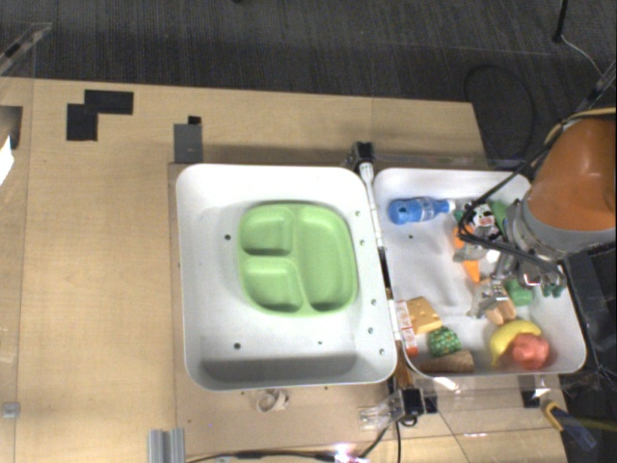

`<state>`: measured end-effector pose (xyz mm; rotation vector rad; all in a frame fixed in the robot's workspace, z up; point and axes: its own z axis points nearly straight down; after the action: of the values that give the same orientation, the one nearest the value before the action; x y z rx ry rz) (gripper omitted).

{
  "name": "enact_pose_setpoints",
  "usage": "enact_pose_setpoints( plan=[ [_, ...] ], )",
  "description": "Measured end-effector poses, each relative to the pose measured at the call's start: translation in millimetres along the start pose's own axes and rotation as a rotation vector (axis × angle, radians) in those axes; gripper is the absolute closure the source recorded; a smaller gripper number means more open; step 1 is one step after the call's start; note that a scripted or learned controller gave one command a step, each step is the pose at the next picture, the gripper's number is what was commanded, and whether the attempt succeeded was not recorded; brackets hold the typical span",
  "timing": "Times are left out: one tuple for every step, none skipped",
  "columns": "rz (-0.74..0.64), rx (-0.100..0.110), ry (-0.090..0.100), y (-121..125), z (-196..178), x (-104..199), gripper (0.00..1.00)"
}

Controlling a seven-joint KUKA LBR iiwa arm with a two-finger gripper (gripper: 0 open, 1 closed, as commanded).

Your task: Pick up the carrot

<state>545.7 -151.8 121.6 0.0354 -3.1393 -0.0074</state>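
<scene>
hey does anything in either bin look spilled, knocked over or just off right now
Nothing looks spilled or broken. The blue bottle lies on its side at the back of the right bin, and the toy food sits in a loose heap near its front edge. The green divided plate sits squarely in the left bin.

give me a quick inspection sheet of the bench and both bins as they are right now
surface: wooden bench bearing a left white bin and a right white bin.
job's things: small orange carrot in the right bin, beside the claw.
clutter: green three-compartment plate in the left bin; blue plastic bottle, yellow banana, red apple and tan cracker box in the right bin.
grippers: claw low over the right bin; grasp cannot be judged.
cables: dark cable on the floor.
surroundings: dark grey carpet.
</scene>
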Motion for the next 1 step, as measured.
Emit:
enact_pose_setpoints(
  plan=[
    [0.173,0.006,-0.017,0.1,31.9,2.4,0.00]
  ],
)
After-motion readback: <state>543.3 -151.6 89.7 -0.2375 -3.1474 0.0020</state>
